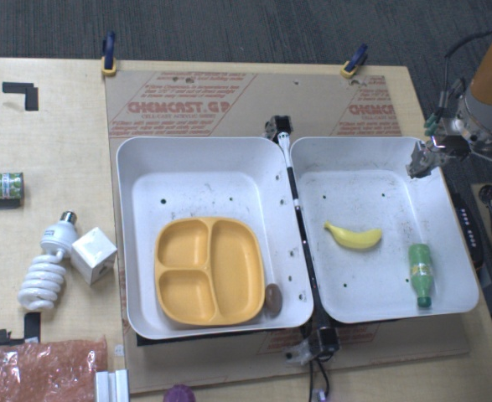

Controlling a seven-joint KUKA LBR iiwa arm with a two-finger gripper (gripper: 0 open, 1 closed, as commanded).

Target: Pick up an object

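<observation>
Since the task names no particular item, the banana (354,236) near the middle of the right bin (455,296) looks the easiest target, with the green bottle (420,274) lying on its side near that bin's right wall as the alternative. Whether the gripper (419,164) is open or closed cannot be told at this size; it hovers over the bin's upper right corner, well apart from both, with nothing visibly held. The banana is probably light, and whether it is stiff plastic or soft fruit cannot be told. Its curve suggests pinching across the thick middle rather than the tapered ends. The bottle seems smooth and round, so it may roll or slip; a grip across its body, square to its length, seems safest. The left bin (132,224) holds a yellow divided plate (209,270) with a small brown object (273,299) touching its right edge.
</observation>
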